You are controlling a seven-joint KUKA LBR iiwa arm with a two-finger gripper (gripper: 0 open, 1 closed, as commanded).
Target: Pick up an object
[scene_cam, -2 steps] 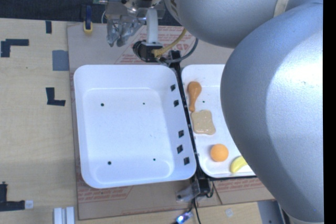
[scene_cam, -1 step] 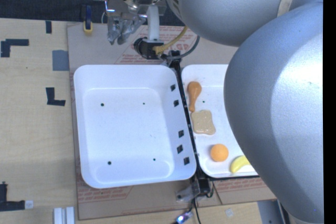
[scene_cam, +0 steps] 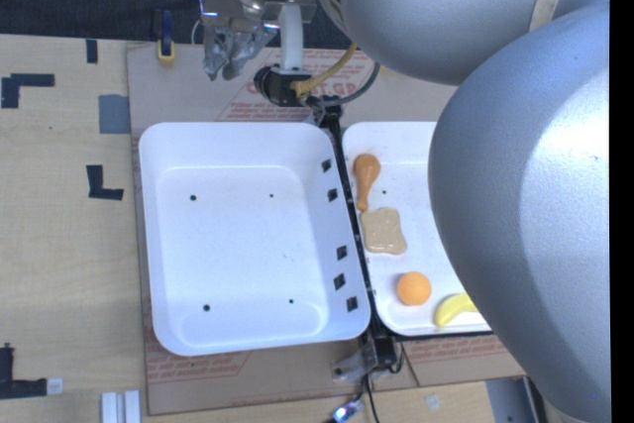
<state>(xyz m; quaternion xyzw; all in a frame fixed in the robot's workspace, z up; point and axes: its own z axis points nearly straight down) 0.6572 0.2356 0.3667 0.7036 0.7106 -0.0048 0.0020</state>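
My gripper [scene_cam: 226,62] hangs above the bench just behind the left bin's [scene_cam: 158,213] far edge, fingers pointing down with nothing visible between them. In the right bin [scene_cam: 416,139] lie an orange drumstick-shaped toy [scene_cam: 366,175], a tan slice of bread [scene_cam: 382,232], an orange ball [scene_cam: 413,288] and a yellow banana-like piece [scene_cam: 456,310]. The grey arm covers much of the right bin.
A brown cardboard sheet [scene_cam: 139,84] lies under both bins. A black divider strip [scene_cam: 342,213] runs between the bins. A small yellow-and-blue clamp [scene_cam: 165,43] stands at the back left. Black tape marks [scene_cam: 99,181] dot the wooden bench on the left.
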